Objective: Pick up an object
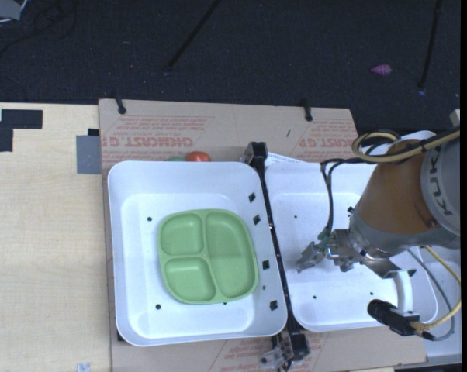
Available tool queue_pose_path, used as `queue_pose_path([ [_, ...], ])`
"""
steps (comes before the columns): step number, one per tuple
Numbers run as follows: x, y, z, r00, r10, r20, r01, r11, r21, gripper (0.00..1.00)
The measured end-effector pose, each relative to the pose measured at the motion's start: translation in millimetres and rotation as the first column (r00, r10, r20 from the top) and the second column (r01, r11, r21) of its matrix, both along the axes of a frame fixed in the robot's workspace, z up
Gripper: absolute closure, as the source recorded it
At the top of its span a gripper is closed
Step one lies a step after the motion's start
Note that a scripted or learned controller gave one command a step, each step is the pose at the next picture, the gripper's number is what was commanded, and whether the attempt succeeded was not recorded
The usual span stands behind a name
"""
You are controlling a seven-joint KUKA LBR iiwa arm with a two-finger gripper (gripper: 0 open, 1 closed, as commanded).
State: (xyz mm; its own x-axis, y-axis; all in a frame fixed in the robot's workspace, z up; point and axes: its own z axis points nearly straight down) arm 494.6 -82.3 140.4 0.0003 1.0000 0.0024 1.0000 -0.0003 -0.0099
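A light green plate [208, 255] with three compartments lies flat in the middle of the left bin [133, 200]. My gripper [314, 256] hangs low over the floor of the right bin [303, 192], near that bin's left middle and a short way right of the divider. Nothing shows in it. The orange band and grey wrist cover the right part of that bin.
A small red and green thing [195, 157] sits on the cardboard just behind the left bin's back rim. A black divider rail [266, 231] runs between the two bins. Pale wooden bench top [39, 246] spreads to the left.
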Motion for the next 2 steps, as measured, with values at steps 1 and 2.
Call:
queue_pose_path([
  [1, -1.1, 0.9, -53.2, 1.0, -0.001, 0.004, 0.001, 1.0, -0.001, 0.0],
  [2, -0.7, -0.8, -41.0, 1.0, -0.007, 0.004, 0.007, 1.0, -0.001, 1.0],
])
